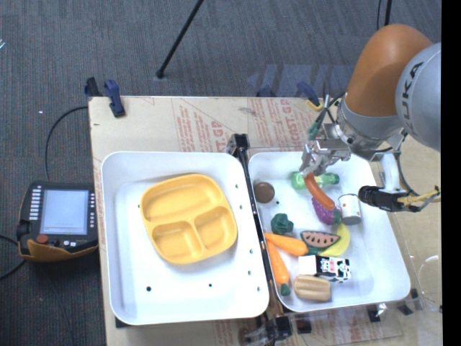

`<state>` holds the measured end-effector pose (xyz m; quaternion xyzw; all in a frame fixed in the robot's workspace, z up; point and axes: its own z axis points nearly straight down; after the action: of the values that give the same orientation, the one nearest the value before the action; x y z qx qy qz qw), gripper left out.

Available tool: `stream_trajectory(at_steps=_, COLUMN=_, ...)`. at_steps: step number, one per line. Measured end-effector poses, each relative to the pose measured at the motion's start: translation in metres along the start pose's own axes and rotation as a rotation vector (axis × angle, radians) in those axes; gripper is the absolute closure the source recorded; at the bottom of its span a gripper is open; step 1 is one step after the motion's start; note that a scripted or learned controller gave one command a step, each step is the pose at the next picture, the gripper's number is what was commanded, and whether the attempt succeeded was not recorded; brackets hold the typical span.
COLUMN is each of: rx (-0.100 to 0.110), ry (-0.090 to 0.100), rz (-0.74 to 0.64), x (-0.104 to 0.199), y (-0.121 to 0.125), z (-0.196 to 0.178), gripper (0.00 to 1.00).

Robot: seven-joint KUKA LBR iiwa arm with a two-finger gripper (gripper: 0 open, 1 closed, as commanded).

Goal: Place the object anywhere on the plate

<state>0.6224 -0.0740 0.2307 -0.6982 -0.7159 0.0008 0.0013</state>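
Note:
The yellow plate (189, 217), with three compartments, lies in the left bin (122, 280) with nothing on it. In the right bin (382, 265) lie several toy foods. My gripper (319, 169) hangs low over the far part of that bin, open, its fingertips just above the upper end of a red-orange pepper (319, 191). A green piece (299, 180) lies under and beside the pepper. Nothing is held between the fingers.
Around the pepper lie a purple eggplant (324, 210), a silver can (350, 207), a brown ball (264, 192), broccoli (282, 223), two carrots (288, 244), a watermelon slice (319, 238), a banana (343, 241), a cow-print carton (328, 267) and a bread roll (312, 288). The bins' shared rim (253, 215) divides them.

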Motion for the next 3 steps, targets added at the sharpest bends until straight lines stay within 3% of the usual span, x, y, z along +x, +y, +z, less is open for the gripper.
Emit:
stream_trajectory(at_steps=1, rx=0.006, ry=0.004, rz=0.060, x=0.103, y=0.023, z=0.047, gripper=1.00)
stream_trajectory(at_steps=2, rx=-0.003, ry=0.004, rz=-0.005, x=0.215, y=0.005, z=-0.008, gripper=1.00)
stream_trajectory(at_steps=3, rx=0.011, ry=-0.002, rz=-0.064, x=0.278, y=0.015, z=0.075, gripper=1.00)
